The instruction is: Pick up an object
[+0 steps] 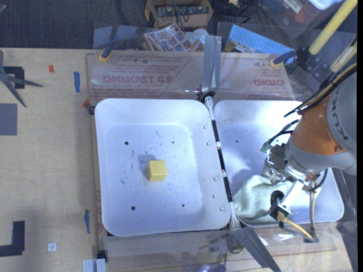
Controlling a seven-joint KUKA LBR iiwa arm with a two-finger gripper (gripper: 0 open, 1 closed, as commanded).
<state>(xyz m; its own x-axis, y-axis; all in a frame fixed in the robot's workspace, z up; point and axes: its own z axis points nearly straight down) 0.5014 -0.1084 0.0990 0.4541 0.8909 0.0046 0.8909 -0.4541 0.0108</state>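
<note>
A small yellow cube lies near the middle of the left bin. A crumpled pale cloth sits in the front left corner of the right bin. My gripper hangs low over the right bin, at the cloth's right edge, under the grey arm with the orange band. The wrist hides the fingertips, and whether anything is between them cannot be seen.
A metal divider separates the two bins. Clear plastic panels stand behind the bins. Black cables trail from the wrist over the right bin's front right. The wooden bench stretches to the left.
</note>
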